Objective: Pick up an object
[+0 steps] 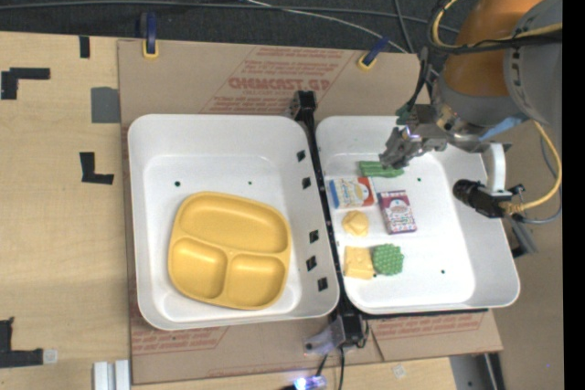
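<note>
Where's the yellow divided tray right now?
The yellow divided tray lies in the left white bin, toward its front, across the divider from the small items in the right bin.

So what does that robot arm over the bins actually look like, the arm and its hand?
The arm is grey metal with a rounded orange band above the wrist. Yellow and black cables loop around it. Its hand is a small, dark grey metallic piece at the arm's end. A black fitting sticks out beside a white bracket lower down.

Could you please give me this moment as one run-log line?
stage: reaching | gripper: over right bin, at green item | grasp: unconfirmed | left bin: yellow tray
</note>
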`<state>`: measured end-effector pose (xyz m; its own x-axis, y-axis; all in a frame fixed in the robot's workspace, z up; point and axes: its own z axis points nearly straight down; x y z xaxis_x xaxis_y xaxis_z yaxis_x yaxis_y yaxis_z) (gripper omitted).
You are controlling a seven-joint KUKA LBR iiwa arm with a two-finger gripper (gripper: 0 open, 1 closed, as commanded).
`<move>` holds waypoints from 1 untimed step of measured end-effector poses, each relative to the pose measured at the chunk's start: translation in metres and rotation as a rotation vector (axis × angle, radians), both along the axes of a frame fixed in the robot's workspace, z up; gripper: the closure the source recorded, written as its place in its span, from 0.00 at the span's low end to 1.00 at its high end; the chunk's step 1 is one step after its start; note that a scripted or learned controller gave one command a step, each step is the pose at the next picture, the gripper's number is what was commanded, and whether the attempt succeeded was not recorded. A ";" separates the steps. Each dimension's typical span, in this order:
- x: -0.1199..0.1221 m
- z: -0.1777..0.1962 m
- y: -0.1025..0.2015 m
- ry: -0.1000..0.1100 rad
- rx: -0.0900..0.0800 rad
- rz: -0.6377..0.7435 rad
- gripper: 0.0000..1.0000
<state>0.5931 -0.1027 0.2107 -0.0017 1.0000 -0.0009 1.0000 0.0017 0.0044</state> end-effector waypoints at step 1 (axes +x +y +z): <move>0.001 0.033 0.000 0.002 0.000 -0.001 1.00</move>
<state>0.5939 -0.1028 0.2437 -0.0008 1.0000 -0.0007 1.0000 0.0008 0.0029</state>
